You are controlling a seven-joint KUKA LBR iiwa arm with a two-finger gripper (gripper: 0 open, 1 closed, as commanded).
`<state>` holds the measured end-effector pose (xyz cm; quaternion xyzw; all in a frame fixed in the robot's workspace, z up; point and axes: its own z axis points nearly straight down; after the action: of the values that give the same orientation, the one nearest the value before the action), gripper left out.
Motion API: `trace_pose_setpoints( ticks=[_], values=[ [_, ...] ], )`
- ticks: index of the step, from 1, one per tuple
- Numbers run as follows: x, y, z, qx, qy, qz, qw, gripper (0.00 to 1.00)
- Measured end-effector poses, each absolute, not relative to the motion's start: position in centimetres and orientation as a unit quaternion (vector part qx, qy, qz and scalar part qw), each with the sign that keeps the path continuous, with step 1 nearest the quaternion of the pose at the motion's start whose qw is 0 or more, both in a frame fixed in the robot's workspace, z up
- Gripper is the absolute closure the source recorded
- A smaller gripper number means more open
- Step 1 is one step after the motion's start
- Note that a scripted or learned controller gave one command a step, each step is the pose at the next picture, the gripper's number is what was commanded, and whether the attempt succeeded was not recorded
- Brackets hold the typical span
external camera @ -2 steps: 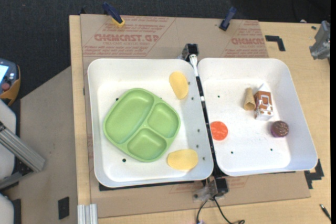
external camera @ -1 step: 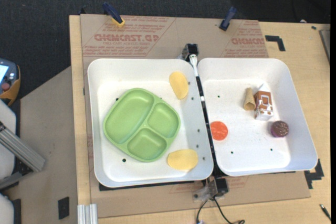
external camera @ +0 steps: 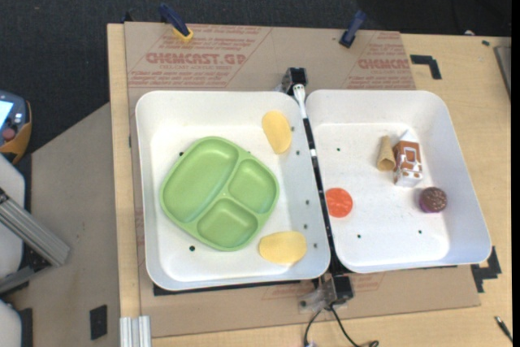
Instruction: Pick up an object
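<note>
From above, the left bin (external camera: 154,175) holds a green divided plate (external camera: 219,193) and 2 yellow pieces (external camera: 276,131), the right bin (external camera: 455,175) an orange disc (external camera: 339,202), a small carton (external camera: 407,161) and a dark ball (external camera: 432,199), all lying untouched, so the pick looks not yet begun.

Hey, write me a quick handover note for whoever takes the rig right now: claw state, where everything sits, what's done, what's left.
Claw: not in the camera view, so its state is unknown.
Left bin: green divided plate in the middle; one yellow piece near the top right corner, another yellow piece at the bottom right.
Right bin: orange disc by the left wall; tan piece beside a brown-and-white carton; dark round item just below them.
Done: nothing is lifted; every item lies in a bin.
Left: pick up one object.
</note>
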<state>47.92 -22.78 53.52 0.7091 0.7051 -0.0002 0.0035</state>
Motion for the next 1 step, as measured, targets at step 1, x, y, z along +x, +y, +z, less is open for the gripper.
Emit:
trace_pose_setpoints(
  ticks=[1],
  values=[
    [47.95, -22.40, 53.55, 0.707, 0.707, 0.0001, 0.002, 1.00]
  ],
)
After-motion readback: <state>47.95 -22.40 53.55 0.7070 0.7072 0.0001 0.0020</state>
